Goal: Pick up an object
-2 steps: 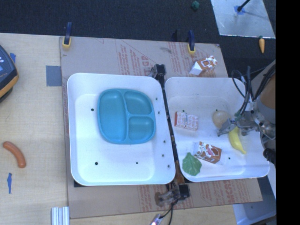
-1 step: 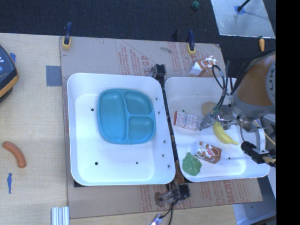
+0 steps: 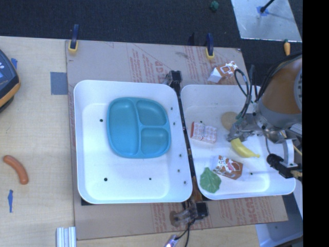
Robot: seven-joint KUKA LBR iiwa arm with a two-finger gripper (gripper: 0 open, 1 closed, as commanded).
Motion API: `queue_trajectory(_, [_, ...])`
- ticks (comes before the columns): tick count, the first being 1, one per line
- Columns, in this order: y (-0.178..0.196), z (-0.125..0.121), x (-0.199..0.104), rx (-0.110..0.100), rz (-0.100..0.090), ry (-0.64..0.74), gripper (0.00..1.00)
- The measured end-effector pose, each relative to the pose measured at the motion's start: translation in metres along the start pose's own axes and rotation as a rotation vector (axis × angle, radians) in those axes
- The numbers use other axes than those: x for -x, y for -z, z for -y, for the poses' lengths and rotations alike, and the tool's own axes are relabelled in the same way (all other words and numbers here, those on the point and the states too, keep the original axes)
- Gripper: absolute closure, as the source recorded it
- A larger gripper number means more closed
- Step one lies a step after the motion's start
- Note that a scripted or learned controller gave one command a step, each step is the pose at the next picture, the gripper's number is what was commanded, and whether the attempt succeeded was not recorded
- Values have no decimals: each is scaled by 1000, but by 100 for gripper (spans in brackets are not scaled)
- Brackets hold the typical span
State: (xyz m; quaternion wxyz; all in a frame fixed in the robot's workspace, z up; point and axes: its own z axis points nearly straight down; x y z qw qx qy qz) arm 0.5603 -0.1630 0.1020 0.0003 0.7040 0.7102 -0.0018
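While the grey arm with its orange band (image 3: pixel 280 94) reaches in from the right, its gripper (image 3: pixel 240 133) sits low in the right shallow white bin (image 3: pixel 205 94), just above the upper end of a yellow plastic banana (image 3: pixel 243 149); whether it is wide or narrow cannot be told from this angle. The banana lies flat on the bin floor, its long axis running diagonally from upper left, next to the gripper, to lower right, with the thin tip pointing toward the right near corner. A red-and-white snack packet (image 3: pixel 203 133) lies to its left, a brown-and-white wrapper (image 3: pixel 227 167) just nearer, and a green leafy toy (image 3: pixel 209 180) at the near left corner. The left white bin (image 3: pixel 87 189) carries a turquoise divided plate (image 3: pixel 139 127). On the tabletop (image 3: pixel 36 138), far left, lies an orange sausage toy (image 3: pixel 16 169).
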Motion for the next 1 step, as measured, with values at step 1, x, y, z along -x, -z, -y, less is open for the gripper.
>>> queue_trajectory(1, [91,-83,-73,1,-4,-4,100])
